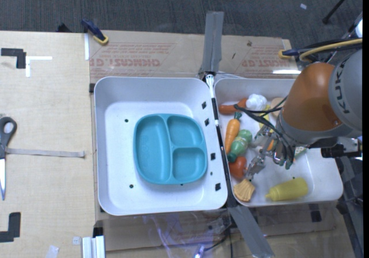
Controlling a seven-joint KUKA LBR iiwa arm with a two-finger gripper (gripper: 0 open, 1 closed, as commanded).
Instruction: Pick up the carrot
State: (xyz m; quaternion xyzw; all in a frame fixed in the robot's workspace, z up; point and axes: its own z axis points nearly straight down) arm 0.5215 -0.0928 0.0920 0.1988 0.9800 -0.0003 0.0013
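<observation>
My arm (314, 104) reaches in from the right over the right bin (323, 193), its orange band above the wrist; my tool (264, 153) hangs low over the left half of that bin, and I cannot tell how it stands, because cables and metal parts clutter it; the carrot (232, 131) lies in the right bin against its left wall, orange, its length running up and down the view, just left of my tool and not in its grip; a green vegetable (239, 144) lies touching the carrot's lower right side; a red tomato-like piece (237, 167) sits below that; a tan waffle-patterned piece (244, 191) rests near the bin's front left corner; a yellow mustard bottle (286, 189) lies on its side along the front wall; a small red-orange piece (229, 109) and a white lump (256, 102) sit near the back wall; the left bin (109, 136) holds a blue divided plate (170, 148) with three compartments; scissors (4, 141) lie on the counter (46, 193) at the far left.
</observation>
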